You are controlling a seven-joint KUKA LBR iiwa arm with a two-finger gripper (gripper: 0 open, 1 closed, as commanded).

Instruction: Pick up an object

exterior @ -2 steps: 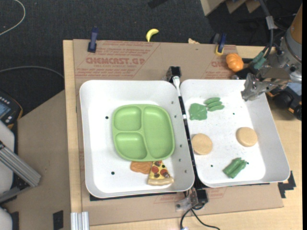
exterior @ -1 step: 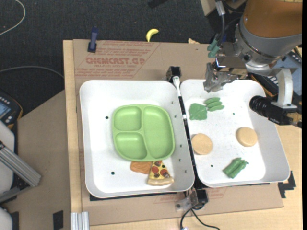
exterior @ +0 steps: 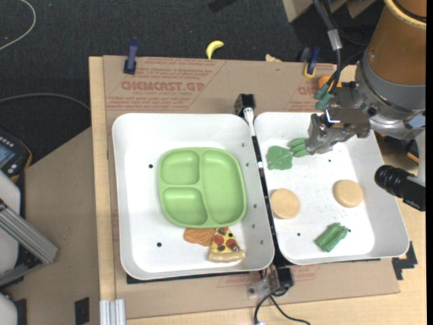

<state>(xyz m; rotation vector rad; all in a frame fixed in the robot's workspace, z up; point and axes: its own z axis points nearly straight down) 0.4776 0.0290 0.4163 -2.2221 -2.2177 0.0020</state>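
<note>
The right bin (exterior: 308, 181) holds a green leafy toy vegetable (exterior: 279, 158) near its back left, with the stalk pointing right. My gripper (exterior: 318, 144) is low over the bin's back, right at the end of that stalk. Two tan round biscuits lie further forward, one (exterior: 284, 203) to the left and the other (exterior: 348, 193) to the right. A small green bean bundle (exterior: 331, 237) sits near the front edge.
The left bin (exterior: 135, 181) carries a green divided plate (exterior: 201, 185), with a pizza slice (exterior: 224, 246) and an orange-brown piece (exterior: 198, 235) in front of it. A black cylindrical fixture (exterior: 399, 181) juts in beside the right bin's right rim.
</note>
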